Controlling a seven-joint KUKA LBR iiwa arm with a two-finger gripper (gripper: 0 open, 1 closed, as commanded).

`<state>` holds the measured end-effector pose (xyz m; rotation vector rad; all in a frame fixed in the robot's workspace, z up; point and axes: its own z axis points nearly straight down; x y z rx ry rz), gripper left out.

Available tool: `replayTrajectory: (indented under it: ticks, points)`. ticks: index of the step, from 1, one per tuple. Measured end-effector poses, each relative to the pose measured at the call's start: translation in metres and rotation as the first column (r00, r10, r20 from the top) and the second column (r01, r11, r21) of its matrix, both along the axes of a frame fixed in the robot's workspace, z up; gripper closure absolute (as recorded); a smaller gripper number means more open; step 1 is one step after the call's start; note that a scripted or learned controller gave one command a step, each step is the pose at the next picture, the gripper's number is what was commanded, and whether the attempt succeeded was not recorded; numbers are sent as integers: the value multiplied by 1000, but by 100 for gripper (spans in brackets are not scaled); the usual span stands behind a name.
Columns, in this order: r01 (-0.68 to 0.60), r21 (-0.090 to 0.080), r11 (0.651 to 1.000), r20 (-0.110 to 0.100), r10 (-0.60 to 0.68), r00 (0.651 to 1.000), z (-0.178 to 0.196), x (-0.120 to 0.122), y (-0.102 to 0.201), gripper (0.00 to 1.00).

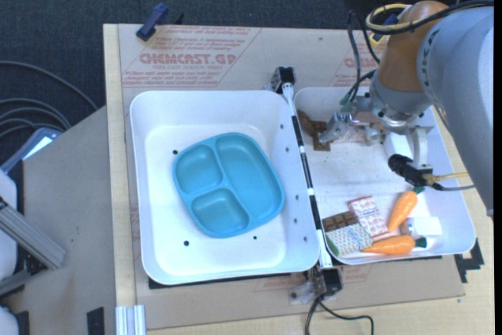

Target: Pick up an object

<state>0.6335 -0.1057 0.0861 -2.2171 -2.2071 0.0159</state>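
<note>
Your bench is a brown board [188,55] on dark carpet, with two white bins side by side. Your gripper [351,125] sits low over the far end of the right bin [459,204], close to a brown object [316,133] by the divider; you cannot tell how it is set. Nearer you in that bin lie two toy carrots, one [402,209] tilted, one [390,246] flat, beside small snack packets [357,225]. The left bin [153,129] holds a blue divided plate [227,184].
</note>
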Motion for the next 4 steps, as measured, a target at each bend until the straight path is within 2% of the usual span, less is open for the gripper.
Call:
replayTrajectory:
  ticks: [1, 2, 3, 4]
  points:
    - [-1, 0, 1000, 1, 1, 1000, 10, 0, 1, 100]
    - [-5, -1, 1000, 15, 5, 1000, 82, -29, 11, 100]
    - [-6, 0, 1000, 13, 6, 1000, 98, -90, 79, 100]
    - [-5, -3, 1000, 17, 5, 1000, 123, -47, 56, 100]
